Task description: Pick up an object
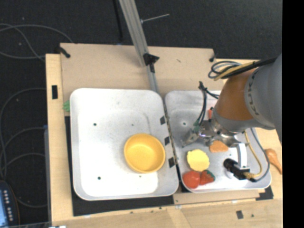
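I see my claw [194,136] hanging over the right shallow white bin [180,103]; I cannot tell how wide it stands. A flat round yellow piece [198,160] lies near it, toward the bin's front edge, with a small orange piece [218,147] alongside.

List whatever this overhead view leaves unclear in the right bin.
1. Camera view: flat orange piece, its upper part covered by the grey and orange arm; full shape unknown.
2. Camera view: small red lump at the shallow white right bin's front wall, too blurred to tell one thing from two.
3. Camera view: that bin's far right corner, hidden under the arm.
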`<state>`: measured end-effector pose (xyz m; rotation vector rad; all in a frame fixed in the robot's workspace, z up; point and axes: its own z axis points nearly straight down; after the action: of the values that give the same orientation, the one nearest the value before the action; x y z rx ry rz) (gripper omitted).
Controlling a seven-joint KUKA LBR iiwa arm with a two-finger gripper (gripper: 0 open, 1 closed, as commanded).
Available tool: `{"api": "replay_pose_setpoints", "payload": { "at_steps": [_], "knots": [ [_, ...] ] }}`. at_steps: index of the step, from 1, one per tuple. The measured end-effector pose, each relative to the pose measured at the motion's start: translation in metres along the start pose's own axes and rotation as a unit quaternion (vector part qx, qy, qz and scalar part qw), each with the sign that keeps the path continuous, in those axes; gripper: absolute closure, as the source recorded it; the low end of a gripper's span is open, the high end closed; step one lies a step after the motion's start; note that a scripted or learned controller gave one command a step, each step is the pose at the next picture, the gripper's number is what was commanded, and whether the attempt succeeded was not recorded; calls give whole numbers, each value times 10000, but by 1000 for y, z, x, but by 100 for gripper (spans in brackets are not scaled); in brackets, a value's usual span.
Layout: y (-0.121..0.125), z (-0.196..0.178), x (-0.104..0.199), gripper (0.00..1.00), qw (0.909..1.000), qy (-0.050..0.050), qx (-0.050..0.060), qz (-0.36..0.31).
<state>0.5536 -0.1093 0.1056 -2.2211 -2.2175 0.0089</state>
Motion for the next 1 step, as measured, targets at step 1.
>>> {"api": "replay_pose_setpoints", "payload": {
  "at_steps": [1],
  "knots": [
    [0,5,-1,0,10000,5,-25,-3]
  ]
}}
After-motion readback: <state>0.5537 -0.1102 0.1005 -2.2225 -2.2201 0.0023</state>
